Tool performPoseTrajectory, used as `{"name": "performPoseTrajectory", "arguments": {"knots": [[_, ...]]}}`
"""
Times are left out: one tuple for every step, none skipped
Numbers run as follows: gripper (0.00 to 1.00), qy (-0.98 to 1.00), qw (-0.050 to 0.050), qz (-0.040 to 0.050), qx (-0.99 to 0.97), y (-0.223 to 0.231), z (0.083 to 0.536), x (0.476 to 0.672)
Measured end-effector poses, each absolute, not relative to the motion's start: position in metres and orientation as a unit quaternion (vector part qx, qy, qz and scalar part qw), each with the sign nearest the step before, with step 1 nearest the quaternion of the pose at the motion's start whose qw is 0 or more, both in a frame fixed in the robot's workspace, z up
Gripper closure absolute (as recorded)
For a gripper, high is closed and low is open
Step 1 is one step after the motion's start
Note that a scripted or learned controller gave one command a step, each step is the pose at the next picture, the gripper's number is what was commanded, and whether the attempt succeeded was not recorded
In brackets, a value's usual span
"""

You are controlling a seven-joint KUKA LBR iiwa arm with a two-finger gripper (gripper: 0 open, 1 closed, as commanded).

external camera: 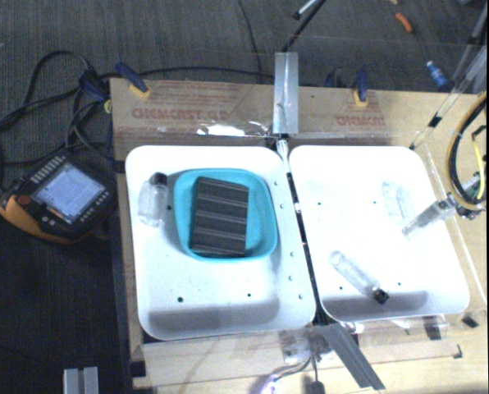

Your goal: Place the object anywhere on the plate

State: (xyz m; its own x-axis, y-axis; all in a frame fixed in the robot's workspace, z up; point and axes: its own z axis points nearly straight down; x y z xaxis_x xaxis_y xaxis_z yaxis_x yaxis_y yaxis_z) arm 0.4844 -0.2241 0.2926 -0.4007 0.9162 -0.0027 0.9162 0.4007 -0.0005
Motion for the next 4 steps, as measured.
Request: {"name": "performPoseTrajectory", "arguments": {"knots": [[0.00,0.837,0.001,-0.0010,0.547,-0.224,0.293,0.484],[0.00,0.837,0.001,-0.0010,0.547,-0.224,0.293,0.484],[0.00,0.837,0.001,-0.0010,0.547,-0.224,0.293,0.484],[0.00,0.825,0.000,-0.0013,0.566,-0.223,0.258,0.486]]}}
